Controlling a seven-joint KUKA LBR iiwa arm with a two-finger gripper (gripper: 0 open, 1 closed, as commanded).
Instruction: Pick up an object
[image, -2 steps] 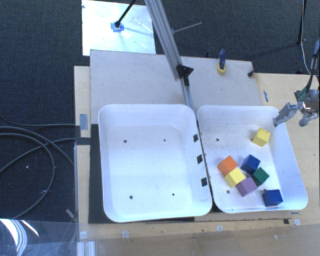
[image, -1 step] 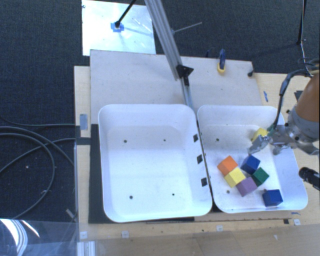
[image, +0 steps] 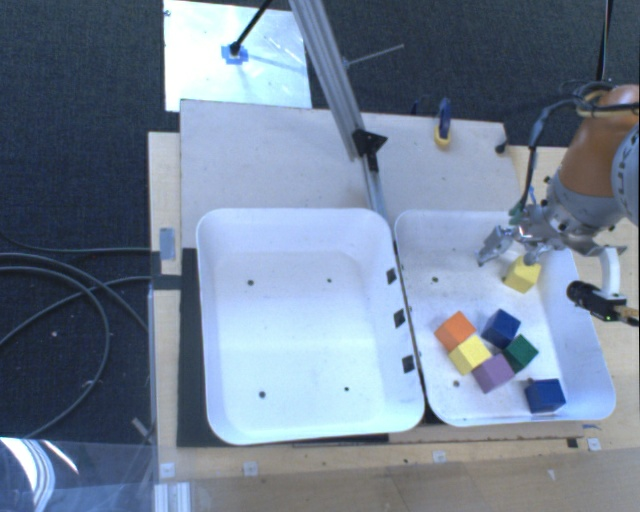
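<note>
My gripper (image: 516, 246) hangs over the far part of the right bin (image: 430, 395), at the end of the grey arm (image: 600, 150) that reaches in from the right, its orange band showing above the wrist. The metal fingers (image: 492, 246) are spread, and I cannot tell whether anything sits between them. A pale yellow block (image: 522, 275) lies just below the fingertips, and from here I cannot tell whether they touch it or hover above it.

Moving outward, the right bin holds seven blocks in all. Apart from the pale yellow one under the gripper, six lie in a loose cluster nearer the front: one orange block (image: 456, 329), one brighter yellow block (image: 469, 353) touching it, one purple block (image: 492, 373), one green block (image: 520, 351), and two blue ones. The first blue block (image: 502, 326) sits at the back of the cluster beside the green; the second blue block (image: 544, 394) lies by itself near the front right corner.

The left bin (image: 215, 330) sits touching the right one along a shared edge. Both rest on a pale wooden bench (image: 440, 165). One slanted metal pole (image: 335, 85) crosses the bench behind the bins, and black cables (image: 60, 290) loop on the dark floor to the left.
</note>
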